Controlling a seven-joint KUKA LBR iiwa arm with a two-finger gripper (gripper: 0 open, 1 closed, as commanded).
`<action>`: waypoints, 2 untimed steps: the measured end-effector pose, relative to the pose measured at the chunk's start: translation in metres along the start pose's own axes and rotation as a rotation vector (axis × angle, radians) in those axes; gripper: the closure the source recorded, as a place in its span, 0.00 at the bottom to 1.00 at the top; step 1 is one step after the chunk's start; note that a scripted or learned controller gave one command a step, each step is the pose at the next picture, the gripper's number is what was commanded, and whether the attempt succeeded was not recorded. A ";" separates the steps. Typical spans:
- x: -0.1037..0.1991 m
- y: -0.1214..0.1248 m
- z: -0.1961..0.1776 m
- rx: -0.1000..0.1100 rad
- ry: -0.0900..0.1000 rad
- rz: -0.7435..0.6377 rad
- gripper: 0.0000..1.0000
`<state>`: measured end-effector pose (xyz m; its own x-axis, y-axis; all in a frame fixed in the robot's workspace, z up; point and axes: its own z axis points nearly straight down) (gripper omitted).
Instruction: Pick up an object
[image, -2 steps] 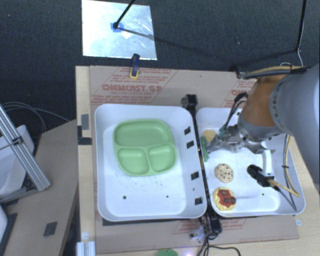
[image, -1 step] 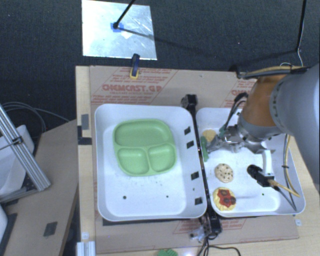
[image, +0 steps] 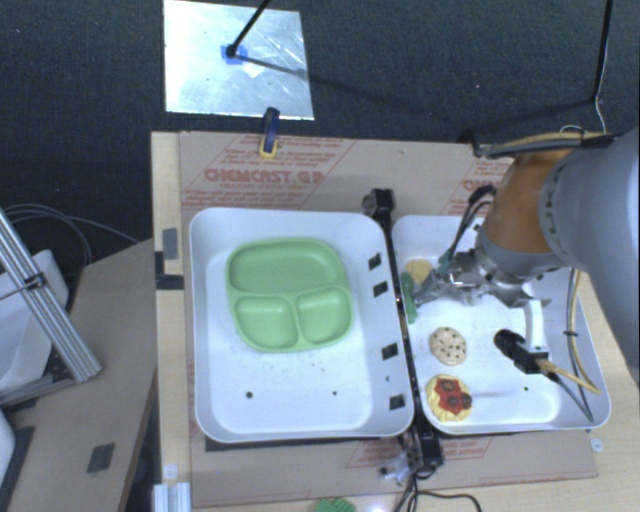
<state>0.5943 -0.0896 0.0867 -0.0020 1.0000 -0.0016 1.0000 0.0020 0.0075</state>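
My gripper, whose jaw state I cannot tell, hovers in the right bin, just above the cookie.

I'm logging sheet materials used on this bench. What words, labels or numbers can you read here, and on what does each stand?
"CHEMCAST GP": red print on the brown masking sheet beneath the bins, repeated across it.
Smaller red lines above and below that print: too blurred to read.
Red print at the sheet's right rear corner: partly covered by the arm, unreadable.
Green divided plate, both white bins, toy foods: no text visible.
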 end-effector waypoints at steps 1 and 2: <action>0.000 0.000 0.000 0.000 0.000 0.000 0.00; -0.048 0.024 -0.003 0.002 0.000 0.002 0.00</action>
<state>0.6182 -0.1372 0.0895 0.0003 1.0000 -0.0018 1.0000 -0.0003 0.0055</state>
